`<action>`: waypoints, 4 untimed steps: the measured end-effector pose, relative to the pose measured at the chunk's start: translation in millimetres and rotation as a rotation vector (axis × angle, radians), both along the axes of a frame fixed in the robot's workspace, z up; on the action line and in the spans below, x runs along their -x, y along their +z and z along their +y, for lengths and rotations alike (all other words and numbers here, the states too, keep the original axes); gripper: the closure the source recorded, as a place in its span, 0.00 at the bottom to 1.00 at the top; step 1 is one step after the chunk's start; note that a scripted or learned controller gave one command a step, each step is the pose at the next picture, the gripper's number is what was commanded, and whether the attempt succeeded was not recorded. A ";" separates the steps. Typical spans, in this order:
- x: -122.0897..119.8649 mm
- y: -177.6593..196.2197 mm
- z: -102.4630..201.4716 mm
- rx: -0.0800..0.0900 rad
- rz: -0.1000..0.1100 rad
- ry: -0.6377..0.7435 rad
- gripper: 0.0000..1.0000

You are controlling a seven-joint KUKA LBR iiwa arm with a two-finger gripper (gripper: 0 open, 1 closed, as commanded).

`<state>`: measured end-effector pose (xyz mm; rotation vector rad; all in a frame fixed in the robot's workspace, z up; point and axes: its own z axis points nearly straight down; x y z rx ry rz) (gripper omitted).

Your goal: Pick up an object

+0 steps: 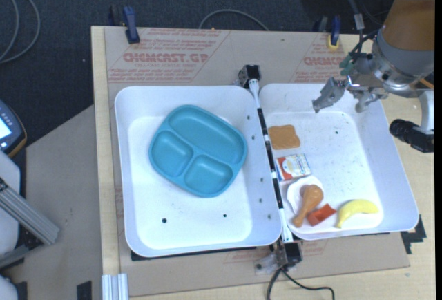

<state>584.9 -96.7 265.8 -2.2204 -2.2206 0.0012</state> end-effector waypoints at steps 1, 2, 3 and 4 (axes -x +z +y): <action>92.9 -130.4 5.9 -0.004 0.020 -0.003 0.00; 106.8 -183.1 0.8 -0.002 0.002 -0.003 0.00; 103.0 -168.2 0.3 0.001 -0.010 -0.002 1.00; 103.1 -46.2 -18.2 0.005 -0.015 -0.001 1.00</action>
